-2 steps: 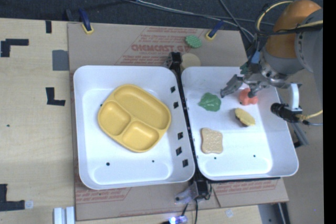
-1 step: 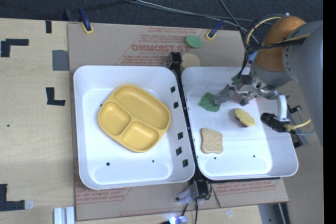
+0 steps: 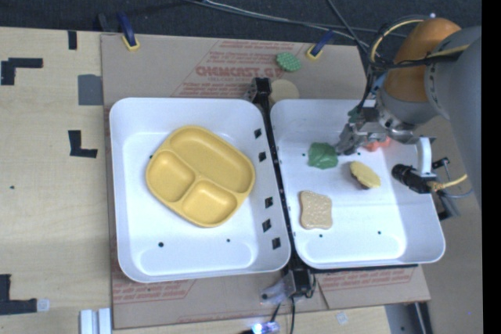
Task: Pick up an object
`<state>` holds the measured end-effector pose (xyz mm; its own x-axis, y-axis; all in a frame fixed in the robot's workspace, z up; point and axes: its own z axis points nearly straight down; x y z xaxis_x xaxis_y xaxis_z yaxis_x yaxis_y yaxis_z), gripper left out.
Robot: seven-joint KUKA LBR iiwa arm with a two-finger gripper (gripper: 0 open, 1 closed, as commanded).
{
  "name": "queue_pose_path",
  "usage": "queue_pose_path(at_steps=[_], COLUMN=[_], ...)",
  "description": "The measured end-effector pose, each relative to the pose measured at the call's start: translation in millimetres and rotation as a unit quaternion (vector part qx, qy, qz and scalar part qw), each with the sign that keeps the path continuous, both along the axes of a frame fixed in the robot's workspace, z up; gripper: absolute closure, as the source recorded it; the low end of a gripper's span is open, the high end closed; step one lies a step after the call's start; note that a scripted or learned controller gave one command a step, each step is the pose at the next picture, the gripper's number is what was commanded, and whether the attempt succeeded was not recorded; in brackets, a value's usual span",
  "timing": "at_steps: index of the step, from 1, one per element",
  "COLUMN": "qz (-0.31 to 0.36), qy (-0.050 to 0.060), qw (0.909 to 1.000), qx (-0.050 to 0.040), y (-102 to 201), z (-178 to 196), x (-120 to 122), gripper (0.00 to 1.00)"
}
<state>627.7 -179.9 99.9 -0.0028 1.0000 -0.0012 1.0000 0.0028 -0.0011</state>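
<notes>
Seen from above at a slant, a wooden bench (image 3: 47,168) carries a sheet of brown cardboard (image 3: 211,70), and on the cardboard sit two shallow white bins side by side, their inner walls touching along a black clip strip. The right bin (image 3: 391,242) is the landmark for everything that follows. Inside it, near its far left part, lies a small green leafy toy (image 3: 322,156). Just to the right of that toy, over the bin's far middle, hangs the gripper (image 3: 350,143) of a grey arm with an orange band (image 3: 419,59), which reaches in from beyond the bin's right wall. The gripper's tip is just beside the green toy's right edge; whether it touches the toy, and how the tip is set, cannot be told from this angle. A small orange-red piece (image 3: 379,143) peeks out just behind the gripper. A little nearer the viewer and to the right of the green toy lies a yellow oval toy (image 3: 365,174), apart from it. Closer still, in the bin's near left part, lies a tan cracker-like square (image 3: 315,210). Touching the right bin on its left is the left bin (image 3: 133,246), which holds a yellow divided plate (image 3: 200,175) with three compartments. Beyond the right bin's far wall, on the cardboard, sits a small green disc (image 3: 287,62).
</notes>
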Motion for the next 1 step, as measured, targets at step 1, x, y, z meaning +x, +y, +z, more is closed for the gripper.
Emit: queue_pose_path(at_steps=[1], qz=[-0.001], qy=[-0.003], qw=[1.0], qx=[-0.0002], y=[-7.4], z=[60.6], x=[1.8], gripper=[1.0])
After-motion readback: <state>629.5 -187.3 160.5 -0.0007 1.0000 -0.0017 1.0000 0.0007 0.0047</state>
